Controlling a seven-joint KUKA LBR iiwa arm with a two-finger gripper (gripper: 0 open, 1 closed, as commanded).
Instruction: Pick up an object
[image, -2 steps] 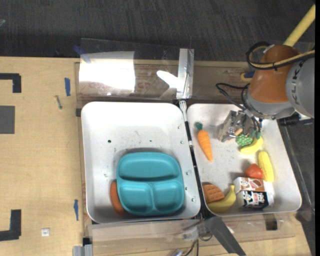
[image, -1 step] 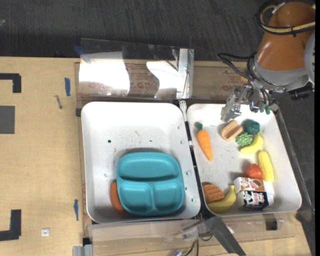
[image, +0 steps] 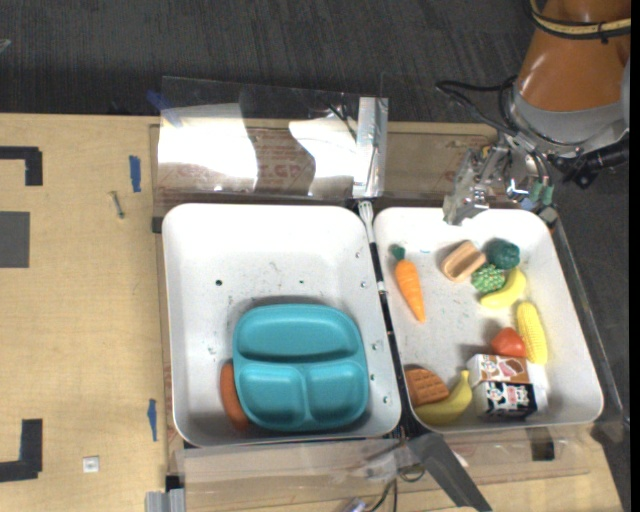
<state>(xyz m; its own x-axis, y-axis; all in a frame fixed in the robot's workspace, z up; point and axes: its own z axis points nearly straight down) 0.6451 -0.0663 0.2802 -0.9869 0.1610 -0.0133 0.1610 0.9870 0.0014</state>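
Carrot (image: 409, 287) lies lengthwise up-down, green top toward far rim; end effector (image: 468, 205) state unclear.

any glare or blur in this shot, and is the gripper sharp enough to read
Camera view: strong glare on the clear sheet behind the left bin; the toy food in the right bin, such as the carrot, is fairly crisp; the gripper is small and cluttered, so its state is unreadable.
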